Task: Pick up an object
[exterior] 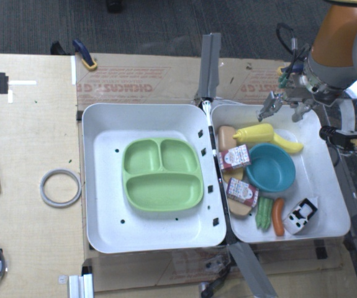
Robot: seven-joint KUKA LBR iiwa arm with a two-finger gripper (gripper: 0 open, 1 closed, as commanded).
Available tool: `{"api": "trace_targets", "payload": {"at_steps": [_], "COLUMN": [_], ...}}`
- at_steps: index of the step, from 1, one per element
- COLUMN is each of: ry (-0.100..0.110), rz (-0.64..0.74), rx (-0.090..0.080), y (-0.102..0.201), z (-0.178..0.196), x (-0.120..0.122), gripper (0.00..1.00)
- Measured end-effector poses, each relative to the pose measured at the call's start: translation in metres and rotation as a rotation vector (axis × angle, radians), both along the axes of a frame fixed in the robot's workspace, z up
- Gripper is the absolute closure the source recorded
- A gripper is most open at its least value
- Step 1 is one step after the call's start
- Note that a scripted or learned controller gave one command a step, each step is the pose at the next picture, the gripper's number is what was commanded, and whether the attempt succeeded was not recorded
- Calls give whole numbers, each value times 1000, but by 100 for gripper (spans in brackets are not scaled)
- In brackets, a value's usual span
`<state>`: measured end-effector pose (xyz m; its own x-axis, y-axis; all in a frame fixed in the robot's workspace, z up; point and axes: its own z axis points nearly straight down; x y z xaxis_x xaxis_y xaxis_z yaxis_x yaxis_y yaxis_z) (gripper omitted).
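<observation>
Just below tool [285,108]: yellow bottle [254,133]

Yellow squeeze bottle [253,133] lying sideways, right bin [327,185] top.

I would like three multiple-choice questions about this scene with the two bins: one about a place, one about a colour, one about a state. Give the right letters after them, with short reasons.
1. Where does the green divided plate lie?
A. in the left bin
B. in the right bin
C. on the bench

2. What colour is the bowl?
A. red
B. blue
C. white

3. What is the state of the gripper?
A. open, holding nothing
B. shut on the banana
C. shut on the bowl

Answers:
1 A, the plate rests inside the left bin.
2 B, the bowl is plainly blue.
3 A, its fingers are spread above the right bin, nothing between them.
</observation>
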<state>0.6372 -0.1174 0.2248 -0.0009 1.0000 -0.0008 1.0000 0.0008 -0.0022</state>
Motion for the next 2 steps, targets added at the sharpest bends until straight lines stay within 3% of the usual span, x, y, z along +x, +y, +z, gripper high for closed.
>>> {"api": "trace_targets", "payload": {"at_steps": [1,2], "ry": [1,0], "rz": [-134,-81], "rx": [0,1], "y": [-34,-35], "z": [-110,-111], "x": [-56,-90], "gripper": [0,0]}}
